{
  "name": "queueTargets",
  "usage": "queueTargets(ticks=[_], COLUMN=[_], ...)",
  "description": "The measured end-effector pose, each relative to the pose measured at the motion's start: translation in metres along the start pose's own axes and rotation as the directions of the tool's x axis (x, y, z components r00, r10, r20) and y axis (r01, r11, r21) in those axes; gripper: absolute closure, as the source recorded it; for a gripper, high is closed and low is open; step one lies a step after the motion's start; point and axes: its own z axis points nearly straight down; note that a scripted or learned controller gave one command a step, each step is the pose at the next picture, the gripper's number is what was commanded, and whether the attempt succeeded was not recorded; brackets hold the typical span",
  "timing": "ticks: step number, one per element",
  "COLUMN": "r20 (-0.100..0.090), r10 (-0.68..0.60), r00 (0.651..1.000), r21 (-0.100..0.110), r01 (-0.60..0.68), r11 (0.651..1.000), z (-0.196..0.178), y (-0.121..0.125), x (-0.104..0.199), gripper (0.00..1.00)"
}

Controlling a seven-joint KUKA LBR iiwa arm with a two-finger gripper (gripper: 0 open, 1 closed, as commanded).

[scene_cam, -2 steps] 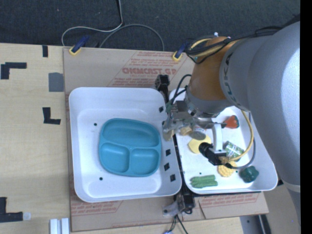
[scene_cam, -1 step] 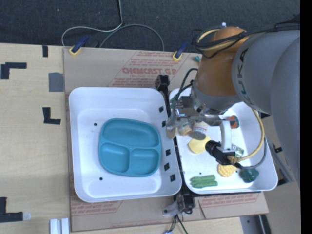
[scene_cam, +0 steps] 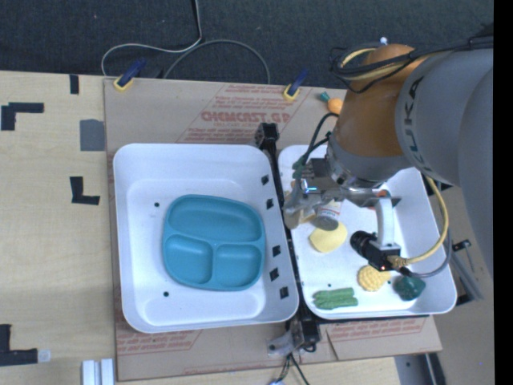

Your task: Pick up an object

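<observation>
While the left bin [scene_cam: 128, 215] carries a blue divided plate [scene_cam: 214, 241] lying flat in its middle, the pickable things sit in the right bin [scene_cam: 433, 295]. The hand [scene_cam: 309, 207] is down at that bin's left edge, just beside a pale yellow piece [scene_cam: 328, 238]; I can't tell its state. Further right lie a green pod [scene_cam: 334, 297], a yellow corn piece [scene_cam: 370, 278] and a teal lump [scene_cam: 409, 287], apart enough for separate grabs.

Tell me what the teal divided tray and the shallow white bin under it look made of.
Teal divided tray: probably moulded plastic with a matte finish; its colour is even and its compartment edges are soft and rounded.
Shallow white bin: likely smooth, slightly glossy plastic, with rounded corners and a thin rim; it could be coated metal.
</observation>
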Motion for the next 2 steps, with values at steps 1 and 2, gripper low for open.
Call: queueTargets(ticks=[1, 2], r20=[0.002, 0.002], r10=[0.000, 0.005], r00=[1.000, 1.000], r21=[0.002, 0.003], r01=[0.000, -0.005], r11=[1.000, 1.000], z=[0.021, 0.036], y=[0.034, 0.033], x=[-0.001, -0.060], gripper=[1.00, 1.00])
